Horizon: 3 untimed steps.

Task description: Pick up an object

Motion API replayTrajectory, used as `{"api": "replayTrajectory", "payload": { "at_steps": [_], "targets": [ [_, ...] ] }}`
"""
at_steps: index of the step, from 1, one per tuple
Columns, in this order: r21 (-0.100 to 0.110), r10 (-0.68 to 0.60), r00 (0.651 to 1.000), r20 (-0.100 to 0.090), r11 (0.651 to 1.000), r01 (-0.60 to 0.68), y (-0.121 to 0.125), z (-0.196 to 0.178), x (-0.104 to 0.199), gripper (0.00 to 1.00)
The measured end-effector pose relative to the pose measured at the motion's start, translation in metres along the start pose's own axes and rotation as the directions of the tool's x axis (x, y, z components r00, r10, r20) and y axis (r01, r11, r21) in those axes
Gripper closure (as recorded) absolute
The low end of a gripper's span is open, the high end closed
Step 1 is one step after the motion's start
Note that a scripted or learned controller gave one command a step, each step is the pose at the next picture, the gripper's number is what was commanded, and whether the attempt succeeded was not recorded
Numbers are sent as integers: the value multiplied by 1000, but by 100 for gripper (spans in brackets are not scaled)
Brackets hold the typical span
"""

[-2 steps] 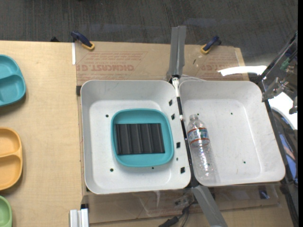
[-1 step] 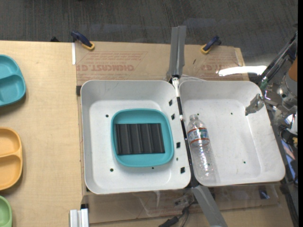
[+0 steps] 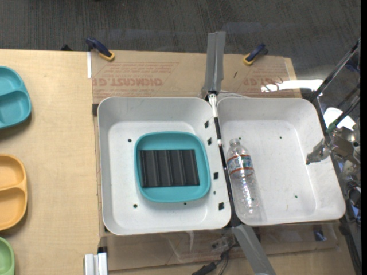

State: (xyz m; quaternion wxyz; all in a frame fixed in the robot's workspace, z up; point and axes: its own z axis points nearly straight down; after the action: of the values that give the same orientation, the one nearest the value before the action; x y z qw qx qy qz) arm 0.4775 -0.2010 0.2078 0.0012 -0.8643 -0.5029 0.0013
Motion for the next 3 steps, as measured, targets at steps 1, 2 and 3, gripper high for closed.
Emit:
{"api": "replayTrajectory", "payload": {
  "at_steps": [1, 2, 3],
  "targets": [
    [-1, 182, 983, 1, 983, -182, 4, -33, -7, 0],
    [0, 341, 940, 2, 940, -341, 6, -47, -12, 0],
    [-1, 467, 884, 1, 884, -467, 6, -50, -12, 0]
  ]
}}
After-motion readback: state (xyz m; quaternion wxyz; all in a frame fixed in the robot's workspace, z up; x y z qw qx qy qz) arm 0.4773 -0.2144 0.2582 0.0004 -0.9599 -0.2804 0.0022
